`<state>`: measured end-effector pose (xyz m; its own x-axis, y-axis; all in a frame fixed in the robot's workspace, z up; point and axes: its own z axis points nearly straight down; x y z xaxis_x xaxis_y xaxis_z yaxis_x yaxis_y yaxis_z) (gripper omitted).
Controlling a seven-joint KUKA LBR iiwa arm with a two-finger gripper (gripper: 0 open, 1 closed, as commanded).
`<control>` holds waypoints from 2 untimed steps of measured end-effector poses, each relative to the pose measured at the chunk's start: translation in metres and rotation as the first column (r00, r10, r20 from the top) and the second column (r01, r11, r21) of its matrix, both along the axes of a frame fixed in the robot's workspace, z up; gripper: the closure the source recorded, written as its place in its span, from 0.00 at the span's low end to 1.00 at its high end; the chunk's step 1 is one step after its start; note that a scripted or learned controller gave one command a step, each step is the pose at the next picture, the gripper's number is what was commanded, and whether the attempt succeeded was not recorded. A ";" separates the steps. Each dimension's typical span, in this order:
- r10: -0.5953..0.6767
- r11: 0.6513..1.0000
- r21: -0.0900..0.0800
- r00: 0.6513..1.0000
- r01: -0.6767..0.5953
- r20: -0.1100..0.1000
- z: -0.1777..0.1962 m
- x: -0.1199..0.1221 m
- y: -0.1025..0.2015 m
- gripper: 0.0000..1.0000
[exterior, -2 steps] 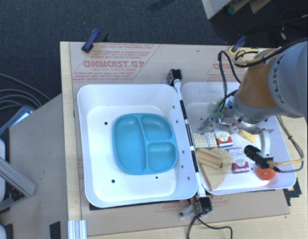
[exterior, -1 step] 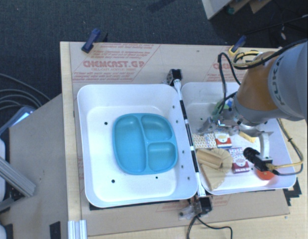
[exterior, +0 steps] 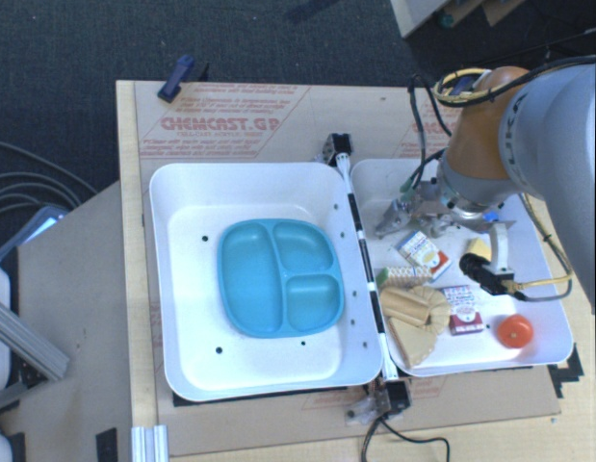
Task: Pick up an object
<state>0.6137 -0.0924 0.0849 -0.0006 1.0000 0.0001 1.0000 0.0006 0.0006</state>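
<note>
1. My gripper (exterior: 415, 223) hangs over the far left part of the right bin (exterior: 557, 343). My fingers (exterior: 390, 225) look apart, with nothing between them.
2. The closest thing to take is the packet (exterior: 421, 252), lying flat just on the near side of me, not far from the bin's left wall.
3. I'd centre over the packet first and turn so that I straddle its narrow side (flat things slide out of a lazy pinch).
4. It is thin, so I'd go right down to the bin floor before closing, and close slowly.
5. The toothed strip (exterior: 403, 276) lies just near of the packet; I'd keep my fingers off it and off the wall.
6. My fallback is the orange ball (exterior: 515, 331) at the near right. It sits fairly clear of the rest but would likely roll.
7. I'd lift straight up, then check that something really sits between my fingers.
</note>
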 end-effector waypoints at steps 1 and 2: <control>0.001 1.000 0.000 1.000 -0.001 0.000 0.000 0.044 -0.005 0.00; 0.002 1.000 -0.002 1.000 -0.002 0.001 0.011 0.044 -0.005 1.00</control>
<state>0.6579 -0.0975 0.0954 -0.0022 1.0000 -0.0016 1.0000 0.0022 0.0020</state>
